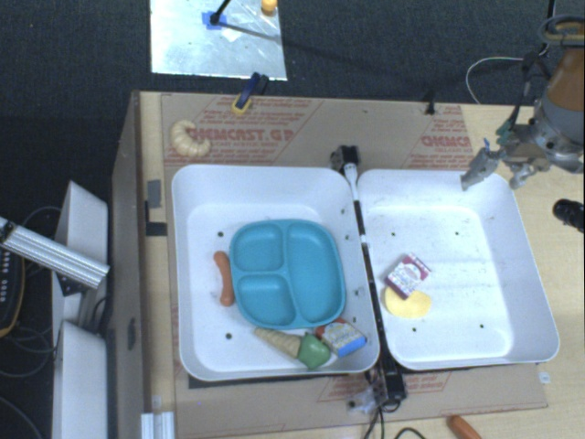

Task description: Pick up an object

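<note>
The tool [500,174] hangs over the far right corner of the right bin [512,273], its two fingers spread apart with nothing between them. The nearest things lie well apart from it, toward the bin's near left: a small maroon packet [409,273] touching a yellow round piece [407,304] just beneath it. The left bin [206,199] holds a blue divided tray [285,273], an orange sausage [225,277] just left of the tray, and by the tray's near edge a cone [277,340], a green piece [313,352] and a blue-white packet [345,338] huddled together
</note>
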Robot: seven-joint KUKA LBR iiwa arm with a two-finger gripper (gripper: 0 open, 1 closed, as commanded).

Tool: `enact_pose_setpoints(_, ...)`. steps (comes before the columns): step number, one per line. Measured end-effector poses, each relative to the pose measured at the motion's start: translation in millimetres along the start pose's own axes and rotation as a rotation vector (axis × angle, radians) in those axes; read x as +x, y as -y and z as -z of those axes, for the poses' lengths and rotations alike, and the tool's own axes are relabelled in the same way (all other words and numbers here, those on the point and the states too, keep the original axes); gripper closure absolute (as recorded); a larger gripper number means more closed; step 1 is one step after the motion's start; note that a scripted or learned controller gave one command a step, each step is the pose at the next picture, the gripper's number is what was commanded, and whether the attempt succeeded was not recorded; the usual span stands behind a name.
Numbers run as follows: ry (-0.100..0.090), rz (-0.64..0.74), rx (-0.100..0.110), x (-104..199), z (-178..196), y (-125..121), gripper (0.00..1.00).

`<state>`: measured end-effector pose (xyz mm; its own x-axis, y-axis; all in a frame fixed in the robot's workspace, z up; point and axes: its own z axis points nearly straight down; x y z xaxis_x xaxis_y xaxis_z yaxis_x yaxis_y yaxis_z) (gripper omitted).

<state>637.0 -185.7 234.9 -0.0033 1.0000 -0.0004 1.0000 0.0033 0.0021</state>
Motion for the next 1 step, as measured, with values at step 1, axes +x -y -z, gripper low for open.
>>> enact_pose_setpoints(1, -0.002, 0.001, 0.003, 65.7, -90.9, 21.2, 0.0)
